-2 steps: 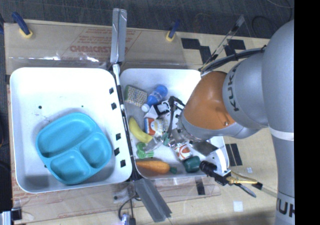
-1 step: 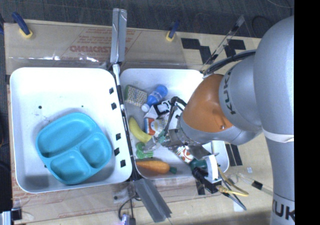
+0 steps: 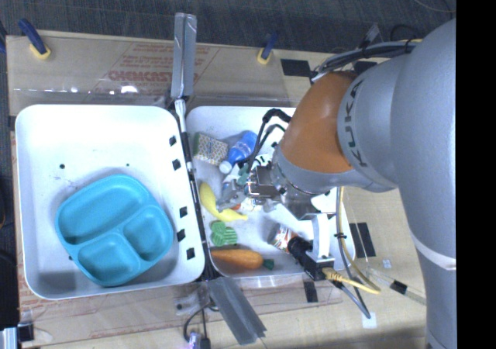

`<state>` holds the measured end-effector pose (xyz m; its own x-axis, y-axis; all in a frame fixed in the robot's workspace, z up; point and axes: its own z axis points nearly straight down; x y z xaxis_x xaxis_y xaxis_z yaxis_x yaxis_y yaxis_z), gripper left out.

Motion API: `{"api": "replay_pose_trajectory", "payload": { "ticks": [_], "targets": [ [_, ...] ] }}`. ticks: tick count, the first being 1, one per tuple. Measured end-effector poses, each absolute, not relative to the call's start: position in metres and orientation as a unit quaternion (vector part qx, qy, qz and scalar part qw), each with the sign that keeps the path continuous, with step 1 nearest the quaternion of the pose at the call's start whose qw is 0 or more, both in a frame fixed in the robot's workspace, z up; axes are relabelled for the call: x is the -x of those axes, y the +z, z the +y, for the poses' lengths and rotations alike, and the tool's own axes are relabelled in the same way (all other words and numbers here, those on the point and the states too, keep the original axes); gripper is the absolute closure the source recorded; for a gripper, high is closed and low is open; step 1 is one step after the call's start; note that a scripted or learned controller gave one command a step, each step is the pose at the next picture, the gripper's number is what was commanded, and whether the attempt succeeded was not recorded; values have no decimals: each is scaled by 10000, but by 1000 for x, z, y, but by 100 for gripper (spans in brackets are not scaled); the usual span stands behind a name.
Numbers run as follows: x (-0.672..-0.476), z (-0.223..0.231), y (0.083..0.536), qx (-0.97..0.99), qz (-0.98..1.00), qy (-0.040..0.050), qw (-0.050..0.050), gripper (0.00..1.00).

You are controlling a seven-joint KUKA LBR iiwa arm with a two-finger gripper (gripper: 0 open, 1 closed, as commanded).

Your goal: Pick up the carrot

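The carrot, orange with a small green end, lies along the front wall of the right bin. My gripper hangs over the middle of that bin, above and a little behind the carrot, close to a yellow banana. The arm's orange band and grey body cover the bin's right half. Nothing from the bin shows as lifted by the gripper.
A green object sits between the banana and the carrot. A blue bottle and a speckled packet lie at the bin's back. The left bin holds a blue divided plate.
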<state>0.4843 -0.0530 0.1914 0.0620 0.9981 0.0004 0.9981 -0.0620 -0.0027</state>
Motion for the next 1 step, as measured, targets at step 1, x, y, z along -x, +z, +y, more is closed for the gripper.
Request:
{"api": "replay_pose_trajectory", "payload": {
  "ticks": [1],
  "targets": [
    [-475, -93, 128, 6851, -7284, 13, 23, 0]
  ]
}}
